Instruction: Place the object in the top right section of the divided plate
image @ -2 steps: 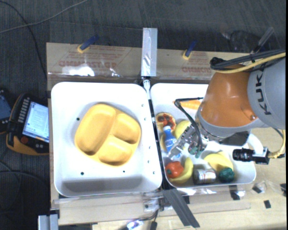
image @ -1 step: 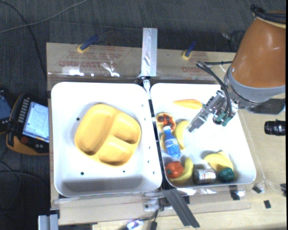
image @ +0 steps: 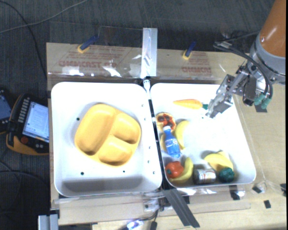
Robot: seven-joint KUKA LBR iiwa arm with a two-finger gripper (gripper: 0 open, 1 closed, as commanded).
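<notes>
I take the carrot (image: pixel 187 103) as the likely target: it lies loose near the top of the right bin (image: pixel 246 147), just left of my end effector (image: pixel 212 110), nearly touching its tip. Whether the fingers are apart or together, I cannot tell. The yellow divided plate (image: pixel 107 133) waits in the left bin (image: pixel 62 143), 3 sections bare, well apart from the carrot.

Glossy yellow plastic divided plate (image: pixel 107 133) with three rounded sections, lying tilted in the left white bin, all sections bare, small orange plastic carrot (image: pixel 187 103) (nearest the gripper), lying flat lengthwise at the far side of the right bin
</notes>
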